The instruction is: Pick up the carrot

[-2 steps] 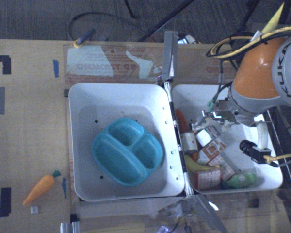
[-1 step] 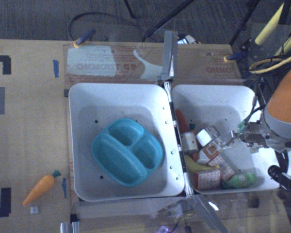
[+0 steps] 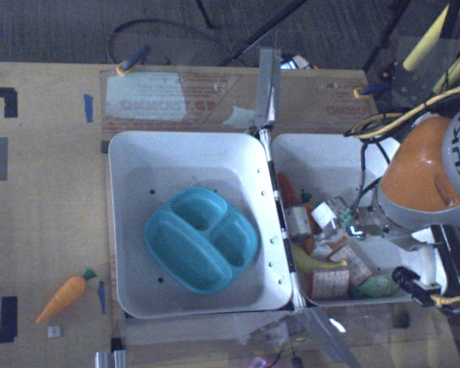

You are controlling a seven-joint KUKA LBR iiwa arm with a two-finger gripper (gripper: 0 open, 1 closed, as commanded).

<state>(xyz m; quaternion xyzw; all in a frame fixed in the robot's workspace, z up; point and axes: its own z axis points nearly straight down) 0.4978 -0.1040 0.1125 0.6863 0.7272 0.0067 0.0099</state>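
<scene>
An orange carrot (image 3: 61, 298) with a green top lies on the wooden bench, left of the left bin (image 3: 130, 205) and outside both bins. My gripper (image 3: 343, 222) is far from it, low over the clutter in the middle of the right bin (image 3: 322, 153). The arm's orange band (image 3: 420, 176) and wrist hide much of the gripper. A slim red-orange item (image 3: 286, 190) lies by the right bin's left wall; I cannot tell what it is.
A blue divided plate (image 3: 202, 238) sits in the left bin. The right bin holds a banana (image 3: 319, 264), a red-and-white box (image 3: 330, 282), a green item (image 3: 376, 284) and small packets. The bins' shared wall (image 3: 277, 221) stands between gripper and carrot.
</scene>
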